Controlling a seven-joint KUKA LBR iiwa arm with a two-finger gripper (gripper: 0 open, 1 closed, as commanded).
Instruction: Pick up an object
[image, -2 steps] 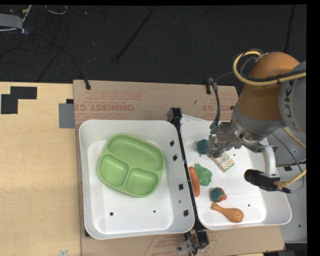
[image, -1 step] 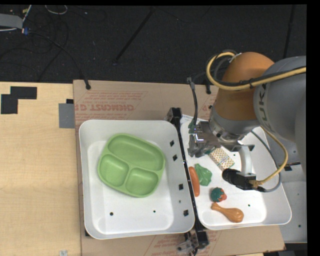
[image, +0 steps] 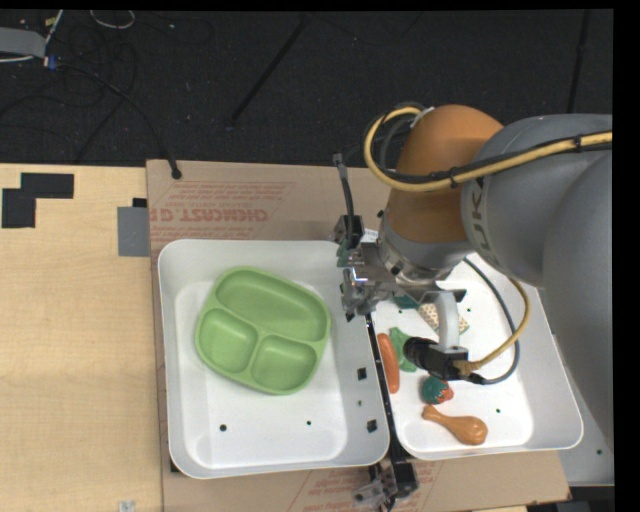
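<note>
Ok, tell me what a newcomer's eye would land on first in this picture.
The big grey arm with its orange band looms at the upper right, over the right bin. Next comes the bright green divided plate, lying in the left bin. Smaller toy foods, an orange carrot-like piece and a tan drumstick, lie in the right bin below the arm.

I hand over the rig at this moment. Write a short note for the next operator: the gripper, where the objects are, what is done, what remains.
Gripper: low at the rim between the two bins, on the right bin's side; whether it is open or shut cannot be read from this view.
Right bin: orange carrot toy, teal round toy and drumstick toy, all lying on the floor.
Left bin: green divided plate.
Done: no pick is visible.
Left: grasp one object and lift it.
</note>
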